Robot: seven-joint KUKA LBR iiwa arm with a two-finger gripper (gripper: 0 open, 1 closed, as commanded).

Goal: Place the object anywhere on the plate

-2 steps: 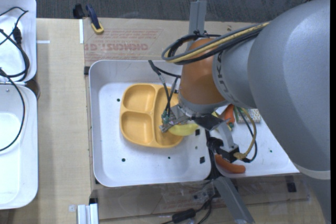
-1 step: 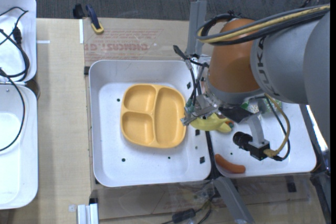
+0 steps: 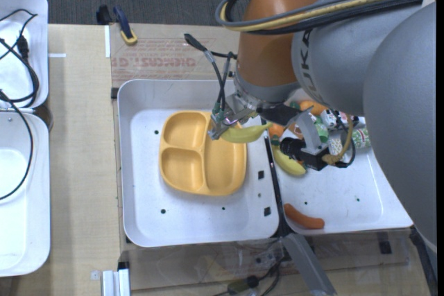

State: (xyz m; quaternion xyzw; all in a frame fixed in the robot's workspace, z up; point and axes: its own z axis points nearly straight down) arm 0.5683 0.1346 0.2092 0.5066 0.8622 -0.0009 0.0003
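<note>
At the far left we see a white basin [image 3: 21, 149] with black cables [image 3: 17, 59] looped across it. On the wooden bench top further right lies a small blue-and-yellow clamp [image 3: 122, 24] above a brown cardboard sheet [image 3: 166, 59]. Next comes the left shallow white bin [image 3: 139, 218], and in it a yellow plastic plate with three compartments [image 3: 198, 163], lying flat near the bin's middle. Above the plate's upper right rim hangs the gripper [image 3: 223, 125]; a yellow-green toy banana [image 3: 244, 134] sits between its fingers, pinched at its left end, its body stretching right towards the divide between the bins. We judge the banana to be over the plate's right edge, though we cannot tell whether it touches the plate. The grey arm with its orange band [image 3: 277, 31] fills the upper right. In the right white bin [image 3: 361, 208] we see a second yellow toy banana [image 3: 288, 163], a jumble of small colourful items [image 3: 333, 132] just beside it, and an orange sausage-shaped toy [image 3: 304, 217] near the bin's lower edge.
</note>
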